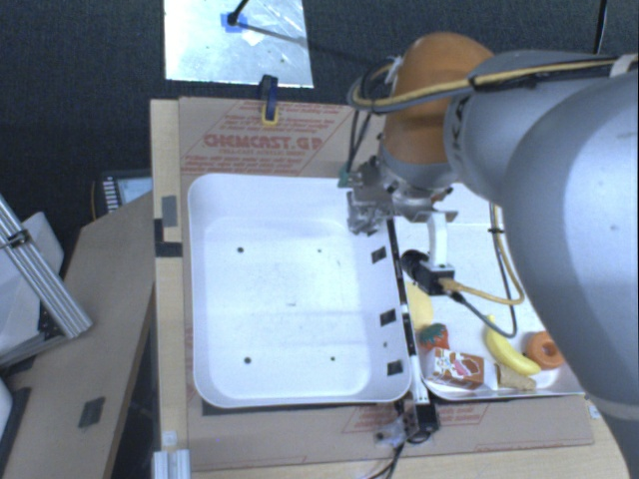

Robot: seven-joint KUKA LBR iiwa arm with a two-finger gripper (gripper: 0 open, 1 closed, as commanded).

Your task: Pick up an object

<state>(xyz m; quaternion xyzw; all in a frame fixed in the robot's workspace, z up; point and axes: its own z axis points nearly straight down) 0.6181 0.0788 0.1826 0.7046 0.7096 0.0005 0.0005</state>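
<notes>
Near the front edge of the right bin (pixel 499 392), a small red-and-white packet (pixel 457 367), a banana (pixel 509 352) and an orange round object (pixel 544 349) are seen close together, with a red item (pixel 433 335) and a yellow item (pixel 421 307) just behind the packet against the bin's left wall. The left bin (pixel 290 287) is seen beside it, its walls touching those of the right bin along a divider fitted with dark clips. Brown cardboard is laid beneath both bins on the tabletop (pixel 110 297). Much of the right bin is hidden by the grey arm (pixel 559 198), which is reached across from the right. The gripper (pixel 384 213) is held over the far end of the divider; whether the jaws are wide or narrow cannot be told. A shiny sheet (pixel 238 28) lies beyond the far edge.
</notes>
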